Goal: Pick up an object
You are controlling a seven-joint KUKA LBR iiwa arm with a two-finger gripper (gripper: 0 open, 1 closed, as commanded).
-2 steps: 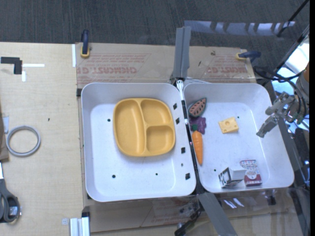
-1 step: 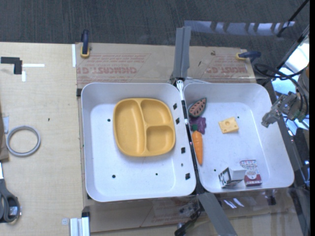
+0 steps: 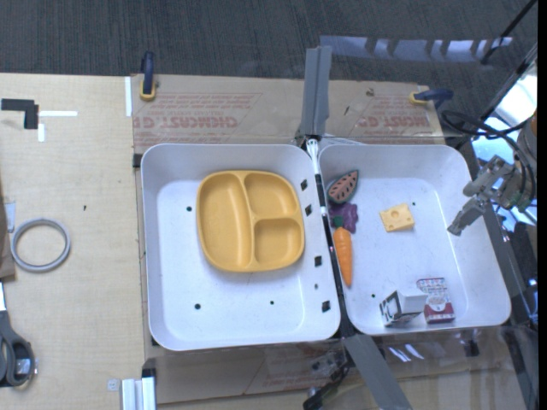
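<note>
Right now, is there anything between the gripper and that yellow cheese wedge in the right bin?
Nothing visible does. The gripper sits at the right bin's right edge, and bare white floor lies between it and the cheese wedge.

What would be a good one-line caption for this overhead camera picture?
Gripper poised at the right bin's edge, above toy carrot, cheese wedge and small cartons; yellow divided tray in the left bin.

My gripper [image 3: 479, 202] hangs over the right bin's [image 3: 479, 297] right rim. My fingers spread open, holding nothing.
</note>
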